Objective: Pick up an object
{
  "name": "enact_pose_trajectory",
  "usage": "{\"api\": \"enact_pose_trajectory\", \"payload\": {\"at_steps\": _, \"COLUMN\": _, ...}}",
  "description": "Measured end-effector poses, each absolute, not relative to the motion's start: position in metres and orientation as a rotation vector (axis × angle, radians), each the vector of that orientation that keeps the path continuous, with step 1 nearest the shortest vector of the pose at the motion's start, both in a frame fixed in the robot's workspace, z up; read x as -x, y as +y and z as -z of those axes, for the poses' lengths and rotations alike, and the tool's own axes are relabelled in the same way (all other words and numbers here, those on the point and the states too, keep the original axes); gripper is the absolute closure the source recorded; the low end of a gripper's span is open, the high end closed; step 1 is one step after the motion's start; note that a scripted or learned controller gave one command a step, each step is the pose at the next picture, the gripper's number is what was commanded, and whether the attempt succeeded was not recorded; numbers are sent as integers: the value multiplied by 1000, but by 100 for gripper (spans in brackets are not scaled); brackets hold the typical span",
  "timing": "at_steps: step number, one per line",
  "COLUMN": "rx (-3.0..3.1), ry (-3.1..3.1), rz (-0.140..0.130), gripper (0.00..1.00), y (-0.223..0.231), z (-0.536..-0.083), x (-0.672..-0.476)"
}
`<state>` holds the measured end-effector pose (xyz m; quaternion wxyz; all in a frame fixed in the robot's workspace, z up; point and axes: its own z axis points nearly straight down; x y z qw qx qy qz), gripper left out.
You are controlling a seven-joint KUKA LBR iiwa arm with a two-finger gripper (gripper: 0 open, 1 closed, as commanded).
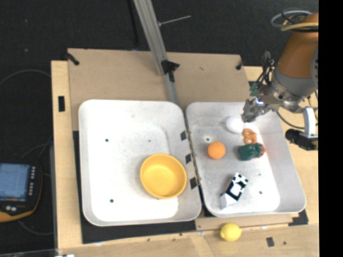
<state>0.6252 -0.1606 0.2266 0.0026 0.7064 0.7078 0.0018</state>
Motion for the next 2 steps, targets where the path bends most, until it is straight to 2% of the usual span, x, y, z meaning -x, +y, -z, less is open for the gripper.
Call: {"api": "enact_pose_trajectory", "payload": {"at_steps": 2, "rx": -2215, "ry": 2229, "rz": -1, "gripper": 100, "y": -67, "z": -225, "x": -637}}
